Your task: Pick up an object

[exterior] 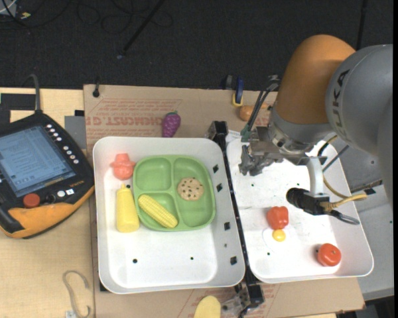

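Gripper (250,169) hangs over the far left corner of the right bin (298,260), close to the wall it shares with the left bin (159,260); whether it is released or clenched cannot be told from this angle (the tips read as one dark clump), and nothing shows gripped in it. The arm comes in from the right, its orange band above the wrist.

Three things lie in the right bin, all nearer the camera than the gripper. A red pepper (277,216) sits near the middle, apart from the gripper. A small yellow ball (278,234) lies just beside the pepper on its near side. A tomato (328,254) rests toward the near right corner, well apart from both.

The left bin holds a green tray (152,172) with corn (158,211) in its near compartment and a cookie (190,189) in its right one. A yellow bottle (126,209) stands touching the tray's left edge, with a pink toy (122,166) beyond it. A pendant (26,167) lies on the bench left of the bins.
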Robot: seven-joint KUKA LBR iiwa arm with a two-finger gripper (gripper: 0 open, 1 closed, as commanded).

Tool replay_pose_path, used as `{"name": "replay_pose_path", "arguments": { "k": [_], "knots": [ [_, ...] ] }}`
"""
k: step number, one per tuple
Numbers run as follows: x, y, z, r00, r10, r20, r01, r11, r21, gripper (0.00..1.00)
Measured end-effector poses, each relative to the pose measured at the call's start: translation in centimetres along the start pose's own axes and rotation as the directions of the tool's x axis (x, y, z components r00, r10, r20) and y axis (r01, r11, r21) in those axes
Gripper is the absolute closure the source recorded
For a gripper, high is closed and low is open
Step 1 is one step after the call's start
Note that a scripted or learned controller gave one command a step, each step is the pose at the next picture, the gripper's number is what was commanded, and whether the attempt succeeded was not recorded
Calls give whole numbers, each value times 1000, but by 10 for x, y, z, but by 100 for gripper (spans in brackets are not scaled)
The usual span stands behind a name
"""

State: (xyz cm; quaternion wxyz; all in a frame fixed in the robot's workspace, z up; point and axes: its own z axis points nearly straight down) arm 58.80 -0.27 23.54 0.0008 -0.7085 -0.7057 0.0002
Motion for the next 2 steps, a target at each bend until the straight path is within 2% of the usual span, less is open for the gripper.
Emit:
{"name": "replay_pose_path", "arguments": {
  "k": [1,2],
  "knots": [
    [3,3,19,1000,-1,1,1,1000,3,100],
    [3,0,17,1000,1,1,-1,1000,2,100]
  ]
}}
